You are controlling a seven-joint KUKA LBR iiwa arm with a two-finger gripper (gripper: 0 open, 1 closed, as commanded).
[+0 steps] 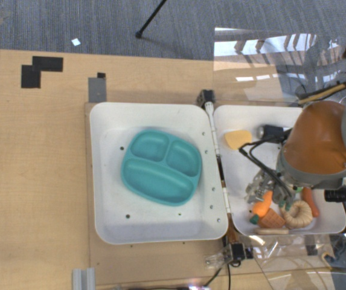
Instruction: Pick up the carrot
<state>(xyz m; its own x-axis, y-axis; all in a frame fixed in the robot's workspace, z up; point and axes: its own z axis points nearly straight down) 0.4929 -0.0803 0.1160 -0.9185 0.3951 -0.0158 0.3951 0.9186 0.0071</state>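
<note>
At the near edge of the right bin (pixel 240 222), a cluster of toy food lies together: a tan wedge (pixel 271 220), a pale ring-shaped pastry (pixel 299 214), and a reddish sausage-like piece (pixel 310 202) beside it. The carrot (pixel 262 205) lies just left of them, small and orange, right under the gripper (pixel 263 189). The gripper hangs low over the carrot, possibly touching it, though I cannot tell how its fingers stand. Farther back, a yellow piece (pixel 238 139) rests near the bin's left wall. The left bin (pixel 109 222) holds a teal divided plate (pixel 160 167).
</note>
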